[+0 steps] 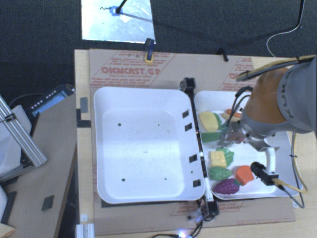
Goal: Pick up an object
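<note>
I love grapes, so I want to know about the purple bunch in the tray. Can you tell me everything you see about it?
The purple grape bunch looks like a plastic toy, bumpy all over with small round lumps and dark purple. It lies flat on the floor of the right-hand bin, near the bin's front edge. A green toy sits just behind it and an orange toy is close at its right; they seem to touch it, though I cannot be sure. The gripper is farther back in the bin, not on the grapes.
</note>
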`<control>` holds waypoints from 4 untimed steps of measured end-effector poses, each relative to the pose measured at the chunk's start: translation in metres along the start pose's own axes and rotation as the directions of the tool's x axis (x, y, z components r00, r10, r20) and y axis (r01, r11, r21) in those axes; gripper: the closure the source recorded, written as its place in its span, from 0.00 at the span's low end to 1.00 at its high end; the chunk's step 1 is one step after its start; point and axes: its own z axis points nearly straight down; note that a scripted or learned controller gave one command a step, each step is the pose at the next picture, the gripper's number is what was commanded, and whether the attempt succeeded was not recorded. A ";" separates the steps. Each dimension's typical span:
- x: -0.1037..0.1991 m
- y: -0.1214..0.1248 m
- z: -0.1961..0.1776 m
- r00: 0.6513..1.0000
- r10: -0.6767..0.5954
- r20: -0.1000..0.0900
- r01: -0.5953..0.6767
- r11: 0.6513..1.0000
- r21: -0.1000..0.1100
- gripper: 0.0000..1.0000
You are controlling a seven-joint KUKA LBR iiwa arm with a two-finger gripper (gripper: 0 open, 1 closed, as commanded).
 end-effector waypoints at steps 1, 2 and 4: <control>0.047 -0.001 -0.086 1.000 -0.006 -0.001 0.006 1.000 -0.005 1.00; 0.050 0.042 -0.131 1.000 -0.004 0.001 0.004 1.000 -0.006 1.00; 0.155 0.123 -0.271 1.000 -0.012 -0.003 0.012 1.000 -0.008 1.00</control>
